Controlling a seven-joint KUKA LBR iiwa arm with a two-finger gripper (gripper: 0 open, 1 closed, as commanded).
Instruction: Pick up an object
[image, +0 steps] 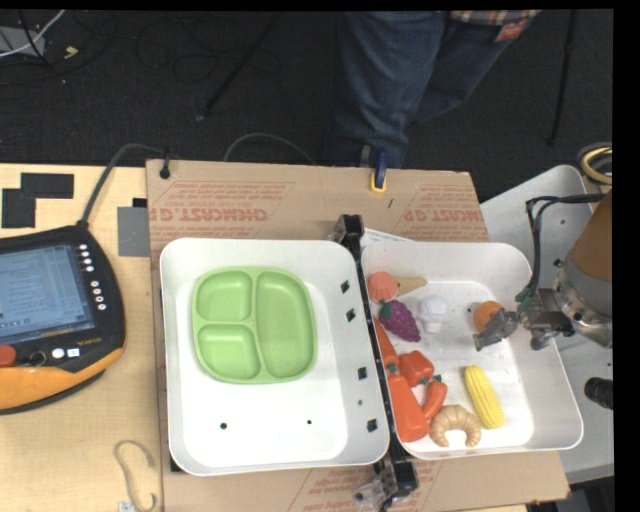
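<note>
An orange ball (487, 314) is lying near the right bin's (545, 425) right wall, just beside the gripper (520, 328), whose fingers are hanging spread open with nothing between them. Toward that bin's left wall, purple grapes (401, 321), a white cup (434, 314) and a carrot (405, 400) are lying, with a corn cob (484, 395) and croissant (456, 425) near the front edge. A green divided plate (254, 326) is sitting in the left bin (260, 440).
</note>
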